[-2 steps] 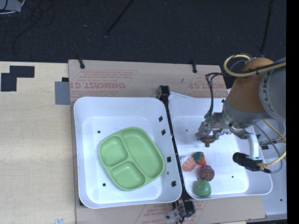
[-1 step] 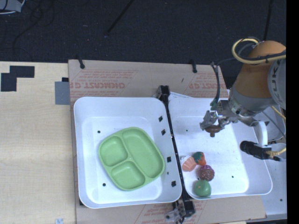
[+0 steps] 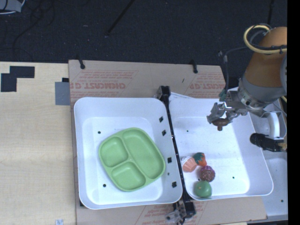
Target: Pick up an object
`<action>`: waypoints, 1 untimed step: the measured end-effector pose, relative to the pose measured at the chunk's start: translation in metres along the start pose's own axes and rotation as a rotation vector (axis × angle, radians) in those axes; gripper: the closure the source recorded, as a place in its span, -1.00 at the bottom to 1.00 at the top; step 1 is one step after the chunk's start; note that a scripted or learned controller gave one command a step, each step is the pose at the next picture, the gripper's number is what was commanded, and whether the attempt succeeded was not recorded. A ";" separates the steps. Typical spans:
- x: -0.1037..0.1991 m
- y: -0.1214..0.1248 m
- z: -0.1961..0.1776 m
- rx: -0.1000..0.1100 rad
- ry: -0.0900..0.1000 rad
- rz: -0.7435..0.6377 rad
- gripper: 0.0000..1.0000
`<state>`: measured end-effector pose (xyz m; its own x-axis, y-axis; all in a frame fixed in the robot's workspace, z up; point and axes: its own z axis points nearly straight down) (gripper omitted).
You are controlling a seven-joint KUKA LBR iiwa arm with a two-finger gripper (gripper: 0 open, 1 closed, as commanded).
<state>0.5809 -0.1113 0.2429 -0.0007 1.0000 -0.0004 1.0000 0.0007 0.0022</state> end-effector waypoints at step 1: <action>0.054 -0.013 0.012 0.007 0.003 -0.002 1.00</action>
<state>0.5675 -0.0569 0.2311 -0.0029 1.0000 0.0022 1.0000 0.0029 -0.0051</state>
